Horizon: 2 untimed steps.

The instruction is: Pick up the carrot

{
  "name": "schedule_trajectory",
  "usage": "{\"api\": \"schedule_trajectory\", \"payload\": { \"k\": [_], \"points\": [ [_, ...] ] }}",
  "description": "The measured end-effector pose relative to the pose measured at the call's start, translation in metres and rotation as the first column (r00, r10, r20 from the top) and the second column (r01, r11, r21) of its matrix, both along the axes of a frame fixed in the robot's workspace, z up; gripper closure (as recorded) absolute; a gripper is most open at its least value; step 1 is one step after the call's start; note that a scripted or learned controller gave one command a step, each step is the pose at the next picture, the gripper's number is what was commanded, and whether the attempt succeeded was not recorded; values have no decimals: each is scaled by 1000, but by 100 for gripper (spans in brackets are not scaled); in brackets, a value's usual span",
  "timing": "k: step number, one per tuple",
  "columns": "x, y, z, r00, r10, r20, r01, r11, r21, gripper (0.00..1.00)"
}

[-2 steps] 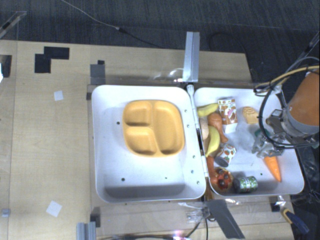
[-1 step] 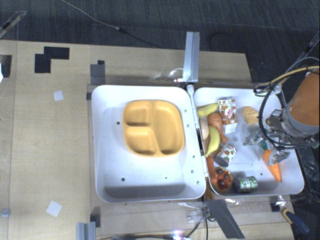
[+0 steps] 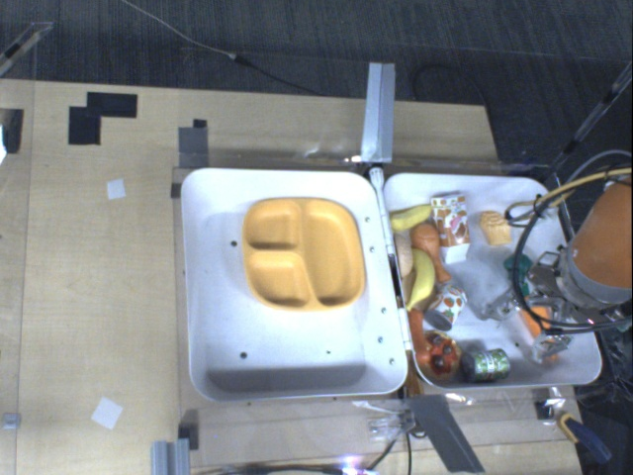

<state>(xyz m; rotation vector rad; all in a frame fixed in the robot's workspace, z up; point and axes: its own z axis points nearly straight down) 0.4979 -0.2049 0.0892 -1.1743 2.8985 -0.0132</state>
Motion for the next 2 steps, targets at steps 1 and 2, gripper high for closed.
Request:
{"api": "schedule_trajectory", "payload": {
  "k": [1, 2],
  "points": [
    [5, 1, 13, 1000, 7, 11, -7, 1000, -3, 100],
    [23, 56, 108, 983, -182, 0, 182, 983, 4, 100]
  ]
}}
